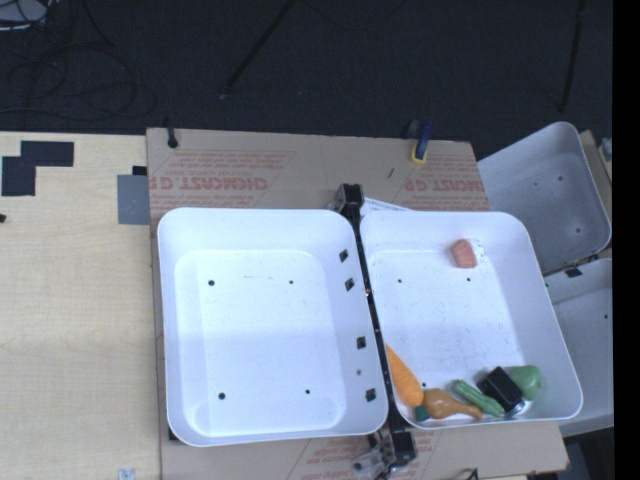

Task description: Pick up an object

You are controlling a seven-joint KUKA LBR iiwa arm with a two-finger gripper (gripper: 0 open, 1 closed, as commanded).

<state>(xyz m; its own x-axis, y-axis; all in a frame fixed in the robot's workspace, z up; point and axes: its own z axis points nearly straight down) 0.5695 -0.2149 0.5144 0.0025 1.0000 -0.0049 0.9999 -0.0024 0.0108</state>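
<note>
Objects [470, 393] crowd the right bin's [548, 298] near corner, pink piece [463, 254] lying apart; gripper state cannot be told.

One fixed camera above the bench [70, 298]; slanted downward; both bins [180, 230] in frame

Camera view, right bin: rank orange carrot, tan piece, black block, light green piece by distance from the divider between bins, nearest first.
1. Orange carrot, against the divider.
2. Tan piece, by the front wall.
3. Black block, front right.
4. Light green piece, front-right corner.
</note>
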